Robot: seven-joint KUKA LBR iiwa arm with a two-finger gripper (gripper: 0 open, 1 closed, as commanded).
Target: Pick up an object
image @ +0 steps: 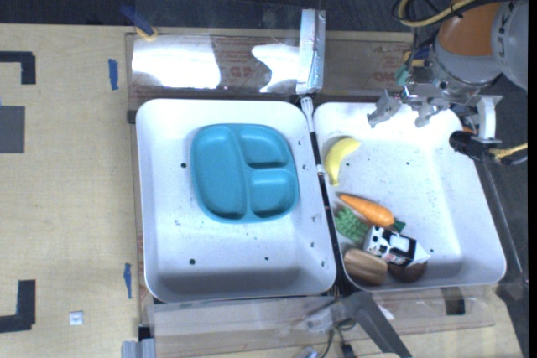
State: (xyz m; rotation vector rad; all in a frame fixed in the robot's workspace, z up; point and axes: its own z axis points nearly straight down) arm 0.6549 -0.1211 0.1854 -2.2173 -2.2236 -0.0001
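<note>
In the right bin (470, 205), the objects cluster along its left and lower-left part: a yellow banana (338, 155) near the divider, an orange carrot (367, 209) below it, then a green piece (349, 224), a black-and-white toy (392, 245) and a brown wooden piece (364, 265). The gripper (401, 107) hovers over the bin's upper edge, at the frame's upper right, fingers apart and holding nothing. The left bin (159, 205) holds a blue divided plate (245, 172).

Blue tray (245, 172); yellow banana (338, 155); orange carrot (367, 209); black-white cow toy (390, 245); white bins (159, 205).
</note>
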